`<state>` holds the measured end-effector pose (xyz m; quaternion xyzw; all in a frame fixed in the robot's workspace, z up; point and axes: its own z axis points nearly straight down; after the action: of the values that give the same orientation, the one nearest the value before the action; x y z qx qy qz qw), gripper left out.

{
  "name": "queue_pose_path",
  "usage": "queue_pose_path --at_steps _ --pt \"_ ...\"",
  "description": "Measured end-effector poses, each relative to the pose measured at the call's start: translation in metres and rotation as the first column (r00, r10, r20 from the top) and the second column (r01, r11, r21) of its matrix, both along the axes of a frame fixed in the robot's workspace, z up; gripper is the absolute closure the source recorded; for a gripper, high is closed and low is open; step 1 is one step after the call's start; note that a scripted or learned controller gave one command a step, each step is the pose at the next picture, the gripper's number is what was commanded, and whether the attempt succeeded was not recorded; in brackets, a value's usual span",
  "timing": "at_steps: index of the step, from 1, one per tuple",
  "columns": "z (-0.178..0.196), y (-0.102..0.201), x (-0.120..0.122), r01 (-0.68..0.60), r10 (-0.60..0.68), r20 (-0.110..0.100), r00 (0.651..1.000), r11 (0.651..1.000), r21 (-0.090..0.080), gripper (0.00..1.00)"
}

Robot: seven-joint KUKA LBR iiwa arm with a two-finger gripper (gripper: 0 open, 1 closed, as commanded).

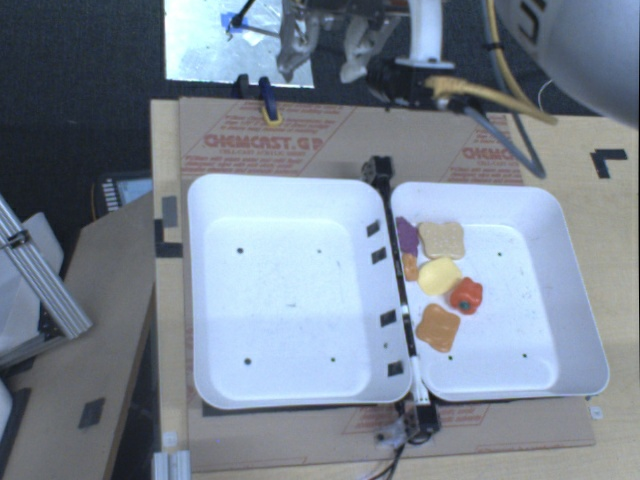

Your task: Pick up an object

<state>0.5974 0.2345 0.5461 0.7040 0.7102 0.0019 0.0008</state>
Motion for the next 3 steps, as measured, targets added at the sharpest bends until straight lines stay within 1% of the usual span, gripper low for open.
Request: queue_pose_path --at_steps 1,2,3 --pt "0.012 0.0 0.0 -0.003 0.003 0.003 1.0 1.0 0.001 1.0" --pt "0.011 0.0 0.0 -0.004 0.004 0.002 1.0 1.0 0.001 0.0" --pt "0.023 0.001 0.0 -0.007 0.007 0.005 1.0 1.0 0.002 1.0"
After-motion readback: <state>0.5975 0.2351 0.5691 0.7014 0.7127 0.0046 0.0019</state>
